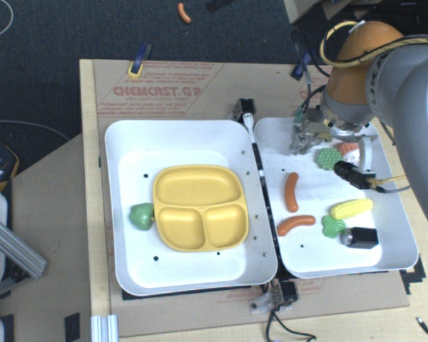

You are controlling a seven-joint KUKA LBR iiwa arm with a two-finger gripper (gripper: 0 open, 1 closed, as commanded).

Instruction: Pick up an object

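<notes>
Gripper (304, 140) low over the far end of the right bin (392, 255), near the far left corner; grey metal parts clustered, spacing between the fingers cannot be told, and nothing can be seen held between them. Arm (385, 70) comes in from the right, its orange band above the wrist, its bulk covering the bin's far right corner and rim.

Left to right:
- Left bin (121, 191): green round object (141, 215) touching the left edge of a yellow divided plate (200, 206) with three compartments, one long on the far side and two smaller on the near side. Bare white floor all round the plate, widest along the far and near sides.
- Divider between the bins: black cable or strip (260, 177) runs along the shared rims.
- Right bin: upright orange sausage (292, 191) near the middle left; second sausage (296, 224) lying slantwise just nearer the camera, apart from the first. Open floor left of both, to the rim.
- Green knobbly ball (328, 157) just right of the gripper, close beside it; contact unclear. Something red-white (348, 149) behind the ball, partly hidden, identity not made out.
- Yellow corn cob (352, 207) with a small green piece (333, 226) at its left end; black block (360, 237) just nearer the camera.
- Near right stretch of the bin floor is bare.
</notes>
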